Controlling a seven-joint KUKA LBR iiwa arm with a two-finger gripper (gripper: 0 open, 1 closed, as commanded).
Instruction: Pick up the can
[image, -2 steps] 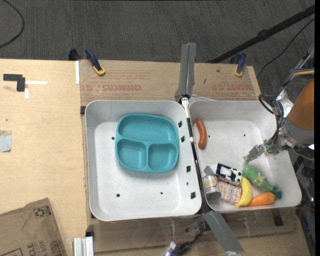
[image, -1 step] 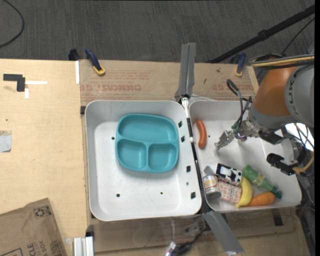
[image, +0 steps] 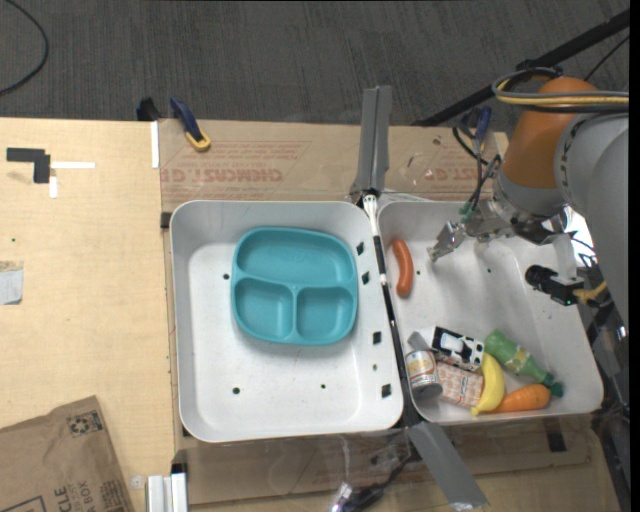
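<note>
The can is small, with a silver top and a printed label. It stands in the front left corner of the right bin, touching a red-and-white packet. My gripper hangs over the back of the right bin, well behind the can, to the right of a hot dog. It is open and holds nothing.
Beside the can lie a black-and-white carton, a green bottle, a banana and a carrot. The left bin holds a teal divided plate. The grey arm crosses the right bin's far right.
</note>
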